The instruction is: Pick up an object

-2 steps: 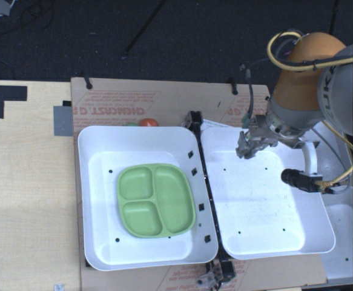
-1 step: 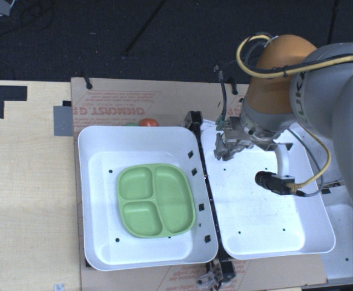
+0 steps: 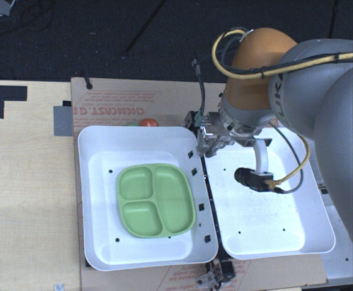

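A light green plate (image 3: pixel 156 199) with three compartments lies flat in the left white bin (image 3: pixel 97 162). My gripper (image 3: pixel 207 143) hangs over the upper left corner of the right white bin (image 3: pixel 285 235), close to the wall between the two bins. It is well up and right of the plate and apart from it. I see nothing held under it. The orange band (image 3: pixel 262 52) and the grey arm (image 3: pixel 321 83) cover the right bin's upper right part.
A small red and green object (image 3: pixel 147 123) lies on the cardboard just behind the left bin's far rim. A black connector (image 3: pixel 252 179) on a yellow cable hangs from the arm over the right bin's floor. Wooden bench (image 3: pixel 28 193) extends left.
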Robot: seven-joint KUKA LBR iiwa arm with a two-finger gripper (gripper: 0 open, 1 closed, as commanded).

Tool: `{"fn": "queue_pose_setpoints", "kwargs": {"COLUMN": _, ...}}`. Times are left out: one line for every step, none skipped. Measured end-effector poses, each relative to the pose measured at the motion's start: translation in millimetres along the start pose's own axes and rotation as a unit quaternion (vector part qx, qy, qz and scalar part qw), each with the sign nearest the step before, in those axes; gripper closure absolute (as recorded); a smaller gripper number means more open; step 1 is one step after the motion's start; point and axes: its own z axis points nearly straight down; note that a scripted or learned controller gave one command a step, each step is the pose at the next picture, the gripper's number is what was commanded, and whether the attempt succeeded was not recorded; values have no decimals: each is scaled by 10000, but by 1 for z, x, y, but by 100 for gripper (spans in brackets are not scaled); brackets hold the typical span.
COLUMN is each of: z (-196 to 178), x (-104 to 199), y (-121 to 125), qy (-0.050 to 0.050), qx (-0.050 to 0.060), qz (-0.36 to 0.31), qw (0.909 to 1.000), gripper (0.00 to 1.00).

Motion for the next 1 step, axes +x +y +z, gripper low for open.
{"fn": "queue_pose_setpoints", "kwargs": {"z": -8, "x": 57, "y": 2, "qy": 5, "qx": -1, "qz": -7, "qw": 10000, "gripper": 100}}
